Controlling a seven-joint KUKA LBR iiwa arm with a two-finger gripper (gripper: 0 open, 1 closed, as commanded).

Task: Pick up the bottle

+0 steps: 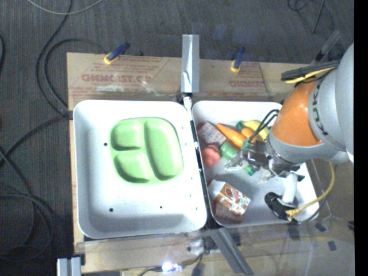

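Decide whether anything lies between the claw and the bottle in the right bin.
Nothing visible does. The claw is low in the right bin, right over a green item that seems to be the bottle. The carrot lies close beside it.

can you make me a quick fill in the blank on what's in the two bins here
1. The green divided tray lies in the ____ bin of the camera view.
2. The carrot in the right bin is coloured ____.
3. The arm's claw hangs over the ____ bin.
4. The brown snack packet lies near that bin's ____ edge in the view.

Missing words: left; orange; right; lower
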